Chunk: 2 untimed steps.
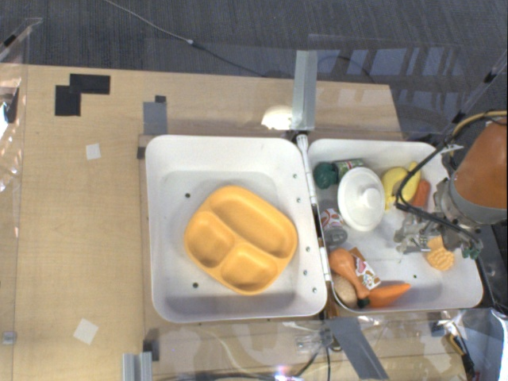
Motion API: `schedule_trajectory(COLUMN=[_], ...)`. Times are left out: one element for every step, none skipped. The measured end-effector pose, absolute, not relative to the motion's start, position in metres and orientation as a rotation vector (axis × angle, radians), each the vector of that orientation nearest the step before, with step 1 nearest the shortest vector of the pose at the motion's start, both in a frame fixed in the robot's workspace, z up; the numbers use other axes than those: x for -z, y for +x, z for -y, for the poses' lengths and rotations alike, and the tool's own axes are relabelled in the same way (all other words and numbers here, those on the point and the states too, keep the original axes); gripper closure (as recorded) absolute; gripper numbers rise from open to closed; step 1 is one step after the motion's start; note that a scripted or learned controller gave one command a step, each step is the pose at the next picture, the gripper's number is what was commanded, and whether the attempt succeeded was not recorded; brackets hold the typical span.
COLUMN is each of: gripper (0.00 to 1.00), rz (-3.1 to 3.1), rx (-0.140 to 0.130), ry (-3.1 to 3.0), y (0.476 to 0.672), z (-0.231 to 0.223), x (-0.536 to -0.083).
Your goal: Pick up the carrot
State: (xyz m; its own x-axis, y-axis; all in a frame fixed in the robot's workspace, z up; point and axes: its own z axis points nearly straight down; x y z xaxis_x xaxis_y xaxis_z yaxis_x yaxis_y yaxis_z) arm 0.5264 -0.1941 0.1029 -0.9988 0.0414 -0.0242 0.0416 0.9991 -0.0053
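Observation:
The carrot [388, 294] is orange and tapered. It lies flat near the front edge of the right bin [460, 292], with its tip pointing right. My gripper [414, 237] hangs over the right half of that bin, behind and to the right of the carrot and apart from it. Nothing shows in its grasp. The arm's orange band [482, 171] is at the bin's right side.
Around the carrot lie an orange-brown vegetable [343, 263], a snack packet [366, 273] and a yellow waffle piece [439, 257]. Further back are a white bowl [361, 198], a green can [337, 170], a yellow fruit [396, 182] and a red-orange item [421, 193]. A yellow divided plate [240, 238] sits in the left bin [167, 173].

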Motion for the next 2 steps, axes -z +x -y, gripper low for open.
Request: schedule_trajectory(gripper=[1.0, 0.0], rz=[-3.112, -3.115], rx=[0.0, 0.001], ry=[0.306, 0.31], y=[0.547, 0.5457], z=[0.1486, 0.1502], x=[-0.1737, -0.172])
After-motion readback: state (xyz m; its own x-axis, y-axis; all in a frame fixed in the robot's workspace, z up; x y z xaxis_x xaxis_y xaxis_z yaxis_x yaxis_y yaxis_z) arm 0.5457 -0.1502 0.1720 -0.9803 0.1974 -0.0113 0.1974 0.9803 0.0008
